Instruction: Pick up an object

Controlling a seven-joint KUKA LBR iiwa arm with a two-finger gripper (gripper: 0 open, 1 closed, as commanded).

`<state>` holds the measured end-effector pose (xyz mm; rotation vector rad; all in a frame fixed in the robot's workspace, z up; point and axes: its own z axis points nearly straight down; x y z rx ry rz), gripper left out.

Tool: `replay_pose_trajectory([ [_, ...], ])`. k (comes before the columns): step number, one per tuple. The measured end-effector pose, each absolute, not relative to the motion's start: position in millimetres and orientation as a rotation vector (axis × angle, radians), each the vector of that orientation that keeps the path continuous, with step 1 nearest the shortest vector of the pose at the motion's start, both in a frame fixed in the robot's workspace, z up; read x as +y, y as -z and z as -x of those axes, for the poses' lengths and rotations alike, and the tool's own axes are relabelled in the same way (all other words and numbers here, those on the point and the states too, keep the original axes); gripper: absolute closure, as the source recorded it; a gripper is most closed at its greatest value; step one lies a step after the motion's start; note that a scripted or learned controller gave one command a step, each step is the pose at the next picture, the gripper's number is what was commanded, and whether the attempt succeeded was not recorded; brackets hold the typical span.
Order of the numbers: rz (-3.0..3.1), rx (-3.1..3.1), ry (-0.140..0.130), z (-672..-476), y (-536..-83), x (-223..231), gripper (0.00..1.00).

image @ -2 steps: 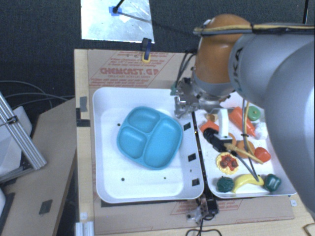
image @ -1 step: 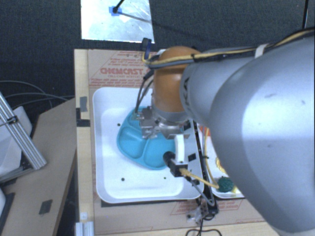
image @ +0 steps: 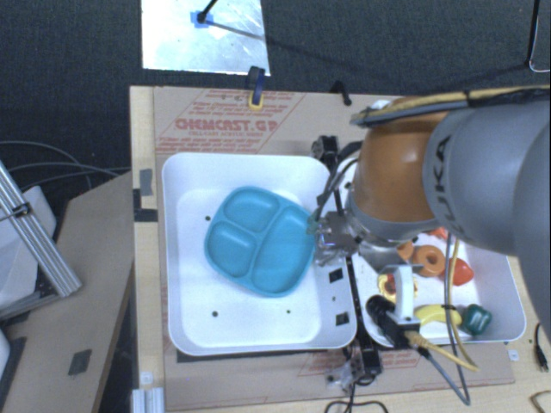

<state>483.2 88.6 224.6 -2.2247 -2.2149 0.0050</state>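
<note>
Arm's wrist (image: pixel 379 231) hanging over the right bin (image: pixel 508 312), whose small objects (image: pixel 430 261) lie directly beneath and just right of it; jaws' state cannot be told.

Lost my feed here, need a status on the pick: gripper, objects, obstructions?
Arm over right bin; fingers hidden. Toys lying in right bin, none seen held. Blue plate in left bin. Arm blocks the view.
</note>
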Motion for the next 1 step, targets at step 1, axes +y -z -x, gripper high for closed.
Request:
replay_pose_trajectory([
  [1, 2.217, -2.226, 0.003, -487.4, -233.1, 92.8, 1.0],
])
